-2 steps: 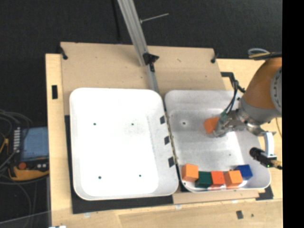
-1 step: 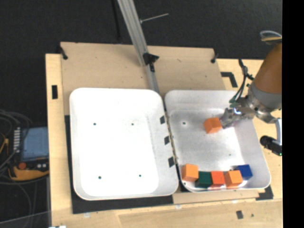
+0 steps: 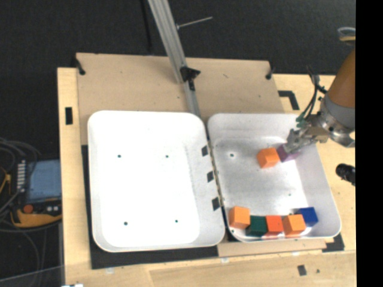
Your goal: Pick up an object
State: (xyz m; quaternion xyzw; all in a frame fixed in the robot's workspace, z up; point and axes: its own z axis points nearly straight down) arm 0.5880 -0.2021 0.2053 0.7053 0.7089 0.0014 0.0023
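- Right of centre, I see the gripper point(image 3: 294, 141) lowered into the right bin point(image 3: 269, 124), at a purple block point(image 3: 285, 155).
- Whether its fingers are apart or together, I cannot tell.
- An orange cube point(image 3: 268, 158) touches the purple block's left side.
- Along the bin's lower edge: orange, green, orange, orange and blue cubes.
- Left bin point(image 3: 149, 121) sits beside it.

Both bins point(image 3: 146, 178) look like smooth white plastic with a faint sheen. The desk point(image 3: 173, 73) is pale, matt wood. The blocks point(image 3: 268, 158) are matt, and the slanting rail point(image 3: 167, 28) is dull grey metal.
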